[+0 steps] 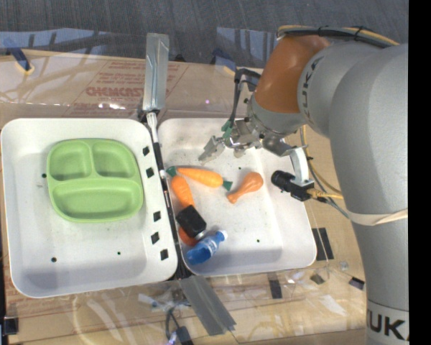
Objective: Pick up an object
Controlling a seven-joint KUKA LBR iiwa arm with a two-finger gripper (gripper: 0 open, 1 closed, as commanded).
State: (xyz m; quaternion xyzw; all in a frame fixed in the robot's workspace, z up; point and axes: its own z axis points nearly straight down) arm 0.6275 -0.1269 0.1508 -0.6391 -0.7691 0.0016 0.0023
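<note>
The claw, fingers spread wide and holding nothing, hovers above the carrot in the right bin, poised to grab.

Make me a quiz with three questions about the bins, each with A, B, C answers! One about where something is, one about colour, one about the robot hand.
1. Where is the divided plate?
A. left bin
B. right bin
C. bench

2. What colour is that plate?
A. red
B. green
C. black

3. Where is the gripper?
A. over the left bin
B. over the right bin
C. off the bench

Answers: 1 A, it lies flat in the left bin. 2 B, it is light green. 3 B, it hangs above the carrot, at the far end.
</note>
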